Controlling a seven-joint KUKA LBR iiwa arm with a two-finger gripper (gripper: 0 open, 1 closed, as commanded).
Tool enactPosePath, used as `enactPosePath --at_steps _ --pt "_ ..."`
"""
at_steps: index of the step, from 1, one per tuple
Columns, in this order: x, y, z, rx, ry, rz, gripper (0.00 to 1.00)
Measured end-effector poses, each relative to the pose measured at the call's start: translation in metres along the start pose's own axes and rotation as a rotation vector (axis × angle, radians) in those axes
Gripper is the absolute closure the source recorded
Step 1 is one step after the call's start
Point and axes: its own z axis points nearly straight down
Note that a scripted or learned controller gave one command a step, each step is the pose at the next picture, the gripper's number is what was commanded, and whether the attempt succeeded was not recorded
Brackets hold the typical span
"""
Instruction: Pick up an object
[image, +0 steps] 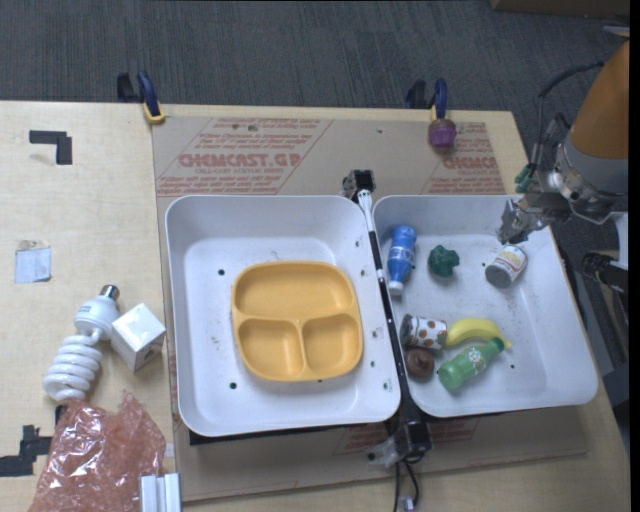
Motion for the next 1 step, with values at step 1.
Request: enactPosePath --at_steps 1 --pt "-0.0048 0.0264 0.1262 0.000 0.000 -0.002 0.00"
